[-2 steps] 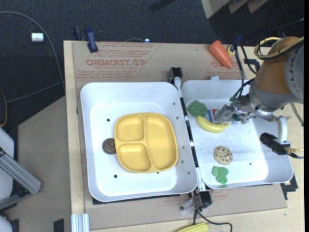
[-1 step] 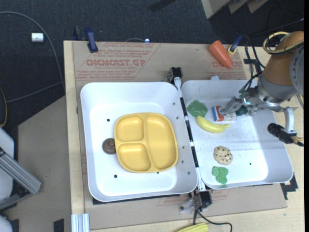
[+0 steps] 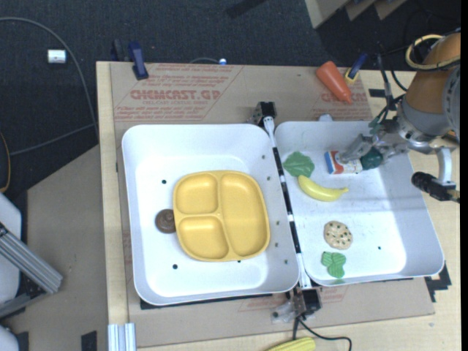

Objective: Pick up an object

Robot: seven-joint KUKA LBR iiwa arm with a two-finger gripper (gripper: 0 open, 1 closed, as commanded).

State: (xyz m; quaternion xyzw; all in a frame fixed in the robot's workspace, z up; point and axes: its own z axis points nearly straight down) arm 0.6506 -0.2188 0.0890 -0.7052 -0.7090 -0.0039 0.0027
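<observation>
The gripper [image 3: 363, 154] closes around a small red-white-blue carton [image 3: 335, 162] in the right bin [image 3: 409, 218]. The lift appears not yet made; the carton looks low on the bin floor.

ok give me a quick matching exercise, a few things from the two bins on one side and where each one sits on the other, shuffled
Things:
1. yellow tray
2. banana
3. cookie
4. brown disc

Places:
A. right bin, between the banana and the green piece near the front edge
B. left bin, tucked at the tray's left edge
C. middle of the left bin
D. right bin, just below the green leaf

Pairs: 1-C, 2-D, 3-A, 4-B
</observation>
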